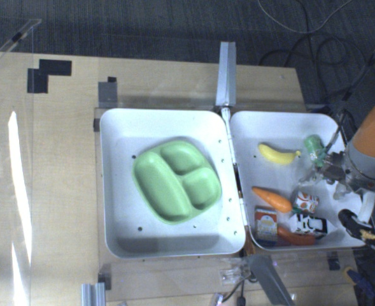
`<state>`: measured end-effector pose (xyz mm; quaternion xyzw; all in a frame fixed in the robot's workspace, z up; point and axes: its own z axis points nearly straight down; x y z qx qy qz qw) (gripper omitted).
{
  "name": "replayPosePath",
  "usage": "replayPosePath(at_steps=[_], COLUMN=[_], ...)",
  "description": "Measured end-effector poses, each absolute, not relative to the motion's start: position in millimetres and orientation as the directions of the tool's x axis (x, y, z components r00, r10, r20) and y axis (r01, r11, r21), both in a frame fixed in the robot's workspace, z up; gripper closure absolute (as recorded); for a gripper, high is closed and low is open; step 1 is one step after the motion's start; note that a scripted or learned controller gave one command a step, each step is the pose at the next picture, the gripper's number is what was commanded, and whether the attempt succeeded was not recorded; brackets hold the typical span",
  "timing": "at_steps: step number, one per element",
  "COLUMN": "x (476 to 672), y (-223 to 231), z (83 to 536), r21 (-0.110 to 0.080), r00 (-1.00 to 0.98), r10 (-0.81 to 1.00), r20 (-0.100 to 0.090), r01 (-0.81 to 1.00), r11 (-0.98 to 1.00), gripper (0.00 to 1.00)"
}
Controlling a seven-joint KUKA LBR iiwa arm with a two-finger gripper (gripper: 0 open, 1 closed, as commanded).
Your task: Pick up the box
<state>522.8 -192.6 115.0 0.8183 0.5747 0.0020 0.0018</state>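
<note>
Here the pincer (327,168) hangs low over the right bin (283,121), by that bin's right wall, at the end of the grey arm (372,152) with its orange band. Metal parts and blur hide the tips, so I cannot tell whether it is spread or closed, and nothing can be seen held in it.

Just left of the pincer, toward the bin's far side, a green bottle (313,146) lies, and left of that a banana (277,153) rests on the bin floor. Nearer the bin's front wall, below the pincer, sits a small white cup (306,203) with red marks. A carrot (273,199) lies slantwise left of the cup, well inside the bin. The box (266,222), red with a white patch, sits in the bin's front left corner, just in front of the carrot. Beside the box, along the front wall, a red sausage-like thing (297,237) lies, with a black and white carton (310,223) touching it.

The left bin (114,171), sharing a wall with the right bin, holds a green divided tray (176,180) in its middle. Both bins rest on the pale wooden tabletop (47,190).
</note>
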Motion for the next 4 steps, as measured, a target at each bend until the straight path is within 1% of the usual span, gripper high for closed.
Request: replayPosePath(at_steps=[1, 2, 3, 4], x=[503.5, 498.2, 500.7, 489.5], y=[-167.6, -153.4, -153.7, -95.9], z=[198.3, 125.3, 134.9, 209.9], r21=[0.005, 0.004, 0.007, 0.005], r00=[0.028, 0.076, 0.074, -0.142], r10=[1.000, 0.997, 0.997, 0.990], r20=[-0.001, 0.000, 0.000, -0.001], r01=[1.000, 0.997, 0.997, 0.990], r11=[-0.028, -0.076, -0.074, 0.142], gripper=[0.00, 0.00, 1.00, 1.00])
